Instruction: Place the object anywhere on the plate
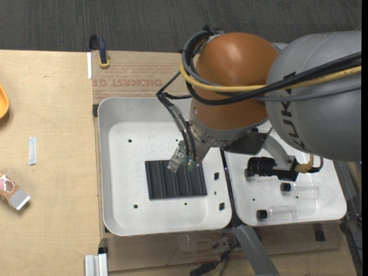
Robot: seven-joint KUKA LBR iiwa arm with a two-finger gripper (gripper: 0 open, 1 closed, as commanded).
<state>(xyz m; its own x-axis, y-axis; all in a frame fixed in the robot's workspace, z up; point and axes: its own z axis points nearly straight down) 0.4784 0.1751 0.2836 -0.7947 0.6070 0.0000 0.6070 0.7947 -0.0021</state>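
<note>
In the left bin (pixel 115 154), the gripper (pixel 183 161) hangs over the far edge of the dark ribbed plate (pixel 175 186). I cannot tell whether it is wide, narrow or carrying anything, because its tip is a small blur. Two clear pieces (pixel 300 188) lie in the right bin (pixel 333 206), well apart from the plate, and either may be the object. A release this close to the edge could drop the object onto the bin floor, and an empty gripper would deliver nothing

Wrapped packet (pixel 12 192), pale strip (pixel 32 151) on bench (pixel 57 96)
</note>
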